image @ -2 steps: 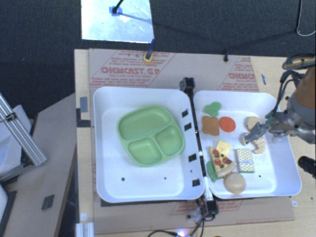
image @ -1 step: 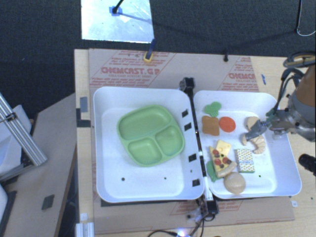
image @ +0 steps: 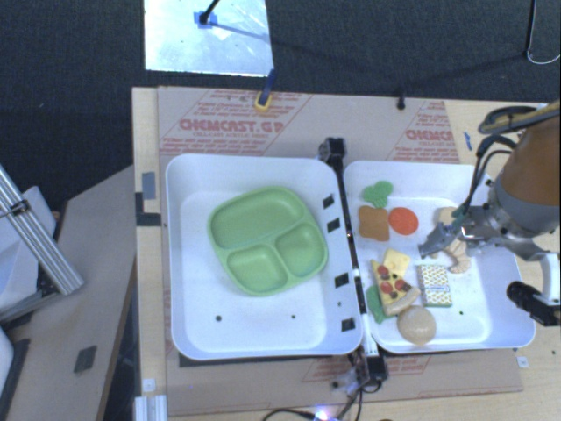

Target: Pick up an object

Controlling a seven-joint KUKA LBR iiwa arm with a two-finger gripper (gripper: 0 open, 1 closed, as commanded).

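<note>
Beige round bread-roll toy (image: 416, 324) sits nearest my camera, at near edge of right white bin (image: 478, 175). Just beyond it: yellow pizza-slice toy with red dots (image: 394, 282), pale speckled square cracker toy (image: 435, 285). Farther back: brown toast piece (image: 373, 224), red round tomato slice (image: 403, 220), green leafy piece (image: 378, 192). My grey gripper (image: 436, 244) hangs low over right bin, beside cracker, near pale shrimp-like piece (image: 458, 254); grip state I cannot tell. Left white bin (image: 188, 178) holds green three-compartment plastic plate (image: 267, 240).
</note>
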